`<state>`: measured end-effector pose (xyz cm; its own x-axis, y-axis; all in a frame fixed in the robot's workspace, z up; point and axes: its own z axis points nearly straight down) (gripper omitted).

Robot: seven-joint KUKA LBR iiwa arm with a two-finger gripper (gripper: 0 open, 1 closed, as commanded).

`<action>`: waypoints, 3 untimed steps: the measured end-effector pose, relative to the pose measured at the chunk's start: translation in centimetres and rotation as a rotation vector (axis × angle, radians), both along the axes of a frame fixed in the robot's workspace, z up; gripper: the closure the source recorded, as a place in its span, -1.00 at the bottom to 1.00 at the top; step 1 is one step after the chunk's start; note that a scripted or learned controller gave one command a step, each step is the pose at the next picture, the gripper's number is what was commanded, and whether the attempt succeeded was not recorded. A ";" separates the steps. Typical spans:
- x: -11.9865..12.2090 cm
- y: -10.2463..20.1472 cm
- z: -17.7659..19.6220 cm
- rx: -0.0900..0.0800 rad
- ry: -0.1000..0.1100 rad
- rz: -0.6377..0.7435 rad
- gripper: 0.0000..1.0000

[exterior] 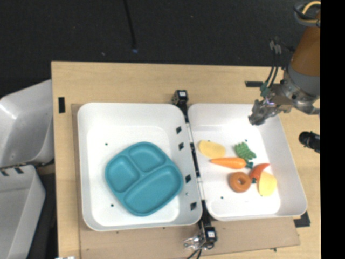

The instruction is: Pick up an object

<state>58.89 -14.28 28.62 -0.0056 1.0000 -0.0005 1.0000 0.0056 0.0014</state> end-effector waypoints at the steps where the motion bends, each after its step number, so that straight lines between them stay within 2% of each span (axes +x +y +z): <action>1: 0.1 4.4 -1.5 0.000 0.000 0.000 1.00; 3: 1.9 15.7 -1.5 0.001 0.000 0.001 1.00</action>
